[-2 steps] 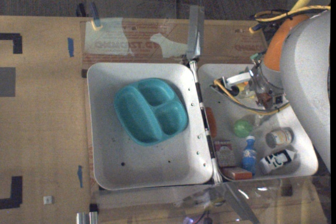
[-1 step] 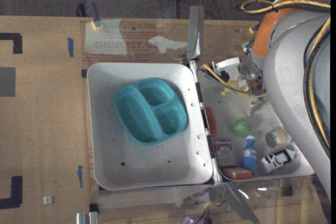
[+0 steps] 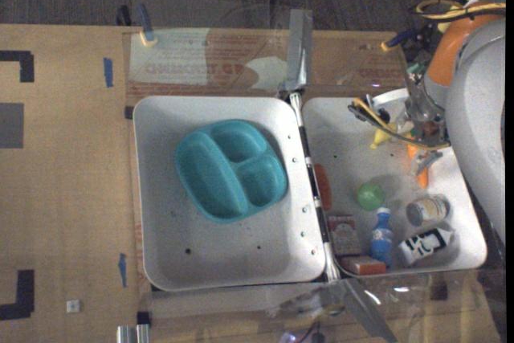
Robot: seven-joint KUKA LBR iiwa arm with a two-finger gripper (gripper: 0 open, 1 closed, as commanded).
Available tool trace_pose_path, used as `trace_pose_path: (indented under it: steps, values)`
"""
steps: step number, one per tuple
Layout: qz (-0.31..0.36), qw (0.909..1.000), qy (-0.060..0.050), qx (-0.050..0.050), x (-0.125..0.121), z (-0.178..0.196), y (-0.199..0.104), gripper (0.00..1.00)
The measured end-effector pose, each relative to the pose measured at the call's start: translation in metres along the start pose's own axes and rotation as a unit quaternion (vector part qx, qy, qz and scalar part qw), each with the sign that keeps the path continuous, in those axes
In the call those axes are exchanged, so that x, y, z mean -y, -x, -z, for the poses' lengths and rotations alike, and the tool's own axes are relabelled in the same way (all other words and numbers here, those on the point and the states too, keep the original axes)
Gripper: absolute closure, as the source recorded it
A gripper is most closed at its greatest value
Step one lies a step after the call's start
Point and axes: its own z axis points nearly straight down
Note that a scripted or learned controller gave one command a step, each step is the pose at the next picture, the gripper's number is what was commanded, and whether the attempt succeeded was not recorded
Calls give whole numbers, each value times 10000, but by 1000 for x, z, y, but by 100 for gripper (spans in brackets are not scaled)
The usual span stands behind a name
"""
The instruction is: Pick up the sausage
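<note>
The sausage (image 3: pixel 323 185) is a slim reddish-brown piece lying lengthwise against the left wall of the right bin (image 3: pixel 337 118). The gripper (image 3: pixel 423 132) hangs over the upper right part of that bin, well to the right of the sausage and apart from it. It sits above a yellow item (image 3: pixel 381 136) and an orange item (image 3: pixel 423 161). The grey arm with its orange band (image 3: pixel 446 52) comes in from the right and hides the bin's right edge.
In the right bin lie a green ball (image 3: pixel 370 195), a blue bottle (image 3: pixel 382 235), a can (image 3: pixel 426 210), a red box (image 3: pixel 344 235), a flat orange-red pack (image 3: pixel 365 265) and a black-and-white object (image 3: pixel 426 245). A teal divided plate (image 3: pixel 231 169) rests in the left bin (image 3: pixel 161 237).
</note>
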Motion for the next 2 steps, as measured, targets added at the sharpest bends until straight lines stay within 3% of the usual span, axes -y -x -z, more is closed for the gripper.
trace_pose_path:
  steps: [1, 2]
  values:
    - [41, 9999, 37, -89, 3, 13, -6, 100]
    - [0, 10000, -11, 44, 1, 12, 2, 0]
